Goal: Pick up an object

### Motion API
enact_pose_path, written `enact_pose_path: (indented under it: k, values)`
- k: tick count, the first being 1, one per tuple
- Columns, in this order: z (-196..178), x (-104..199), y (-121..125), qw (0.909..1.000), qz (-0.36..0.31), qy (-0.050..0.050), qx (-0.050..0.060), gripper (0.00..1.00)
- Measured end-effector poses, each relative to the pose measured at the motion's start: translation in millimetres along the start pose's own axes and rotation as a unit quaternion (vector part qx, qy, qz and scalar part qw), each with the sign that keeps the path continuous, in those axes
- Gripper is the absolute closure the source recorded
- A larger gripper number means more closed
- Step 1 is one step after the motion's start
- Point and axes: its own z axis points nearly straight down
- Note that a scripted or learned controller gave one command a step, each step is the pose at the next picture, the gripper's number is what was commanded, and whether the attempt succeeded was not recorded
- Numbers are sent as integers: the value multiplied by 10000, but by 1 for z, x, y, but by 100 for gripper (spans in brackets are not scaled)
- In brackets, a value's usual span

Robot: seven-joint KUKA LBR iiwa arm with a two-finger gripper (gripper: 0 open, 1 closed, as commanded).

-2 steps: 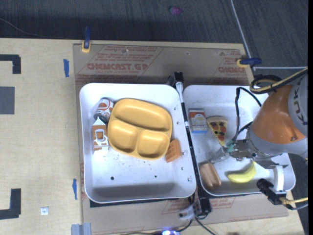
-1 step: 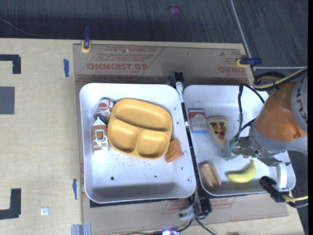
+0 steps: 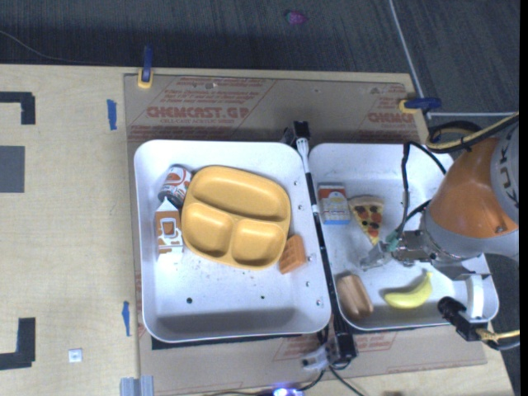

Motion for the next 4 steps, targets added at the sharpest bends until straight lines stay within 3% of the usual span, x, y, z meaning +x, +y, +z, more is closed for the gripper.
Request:
enact_pose_path:
  k: [1,4]
  values:
    - [11,13,-3,10000,-18,55,67,0]
    - [11,13,-3,10000,-15,54,65,0]
